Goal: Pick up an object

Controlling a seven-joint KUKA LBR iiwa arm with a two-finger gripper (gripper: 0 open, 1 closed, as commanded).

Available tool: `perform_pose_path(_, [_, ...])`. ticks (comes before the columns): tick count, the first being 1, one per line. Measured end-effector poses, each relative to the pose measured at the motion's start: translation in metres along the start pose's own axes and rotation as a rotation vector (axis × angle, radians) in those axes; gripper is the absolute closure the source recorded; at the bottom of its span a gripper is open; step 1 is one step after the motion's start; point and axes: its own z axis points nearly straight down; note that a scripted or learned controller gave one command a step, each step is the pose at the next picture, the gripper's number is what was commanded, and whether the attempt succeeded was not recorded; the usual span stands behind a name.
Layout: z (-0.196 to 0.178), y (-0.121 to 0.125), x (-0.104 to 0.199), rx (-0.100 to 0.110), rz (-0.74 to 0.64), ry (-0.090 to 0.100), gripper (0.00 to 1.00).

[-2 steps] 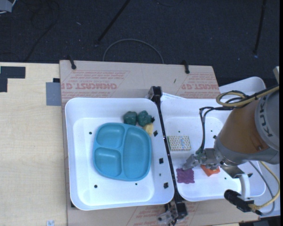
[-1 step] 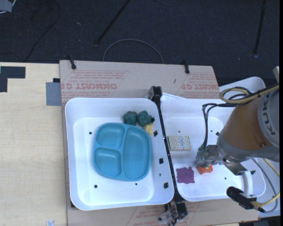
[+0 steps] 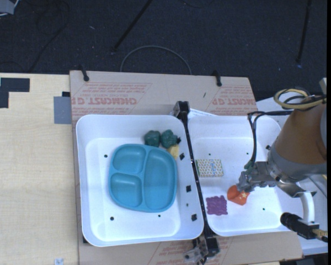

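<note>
In the right bin lie three small items: a pale speckled block, a purple lumpy piece and an orange-red piece. My gripper is low in this bin, directly over the upper right edge of the orange-red piece and seemingly touching it. The grey wrist and orange band cover the bin's right side. The left bin holds a blue divided plate, with two dark green lumps and a small yellow bit at its far edge.
A black divider runs between the two bins. Both stand on a cardboard sheet over a pale wooden bench. Cables loop at the right near the arm.
</note>
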Motion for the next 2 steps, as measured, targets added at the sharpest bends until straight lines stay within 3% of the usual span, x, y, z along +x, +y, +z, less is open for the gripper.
perform_pose_path(1, [-0.053,0.001,-0.001,-0.001,-0.005,0.0,1.0])
perform_pose_path(2, [-0.063,0.021,0.048,0.003,-0.009,0.002,1.0])
